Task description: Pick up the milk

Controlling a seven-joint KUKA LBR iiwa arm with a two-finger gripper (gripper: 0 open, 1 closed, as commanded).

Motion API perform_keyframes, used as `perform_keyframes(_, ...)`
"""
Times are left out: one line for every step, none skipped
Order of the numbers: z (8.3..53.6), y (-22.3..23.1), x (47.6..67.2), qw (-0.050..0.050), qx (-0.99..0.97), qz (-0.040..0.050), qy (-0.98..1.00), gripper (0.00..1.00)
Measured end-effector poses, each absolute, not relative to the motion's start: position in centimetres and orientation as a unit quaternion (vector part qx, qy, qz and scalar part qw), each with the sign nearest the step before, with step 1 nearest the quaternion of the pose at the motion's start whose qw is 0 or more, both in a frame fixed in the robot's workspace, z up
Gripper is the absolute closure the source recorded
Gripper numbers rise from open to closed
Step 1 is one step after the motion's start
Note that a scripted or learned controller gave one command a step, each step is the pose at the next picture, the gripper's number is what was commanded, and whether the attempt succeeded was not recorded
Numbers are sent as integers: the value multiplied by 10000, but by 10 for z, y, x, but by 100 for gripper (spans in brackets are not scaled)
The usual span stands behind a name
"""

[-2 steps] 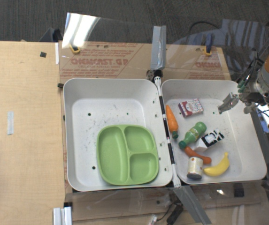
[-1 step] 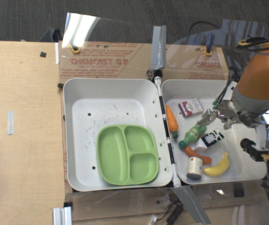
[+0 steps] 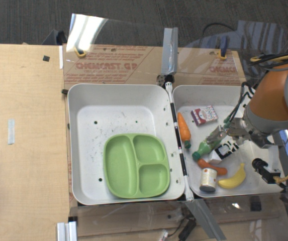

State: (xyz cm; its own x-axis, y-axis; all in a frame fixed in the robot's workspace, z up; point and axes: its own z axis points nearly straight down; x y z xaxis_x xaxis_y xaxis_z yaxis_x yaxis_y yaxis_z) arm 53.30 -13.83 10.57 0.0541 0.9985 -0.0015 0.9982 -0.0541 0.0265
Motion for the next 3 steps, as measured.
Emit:
perform_keyframes(93,-142,505,19,7338,10,6794,0)
perform_keyframes(101,-143,504,5,7351,-4,6779,100)
perform_keyframes(210,-64,511,-6,6838,-13,7297,100)
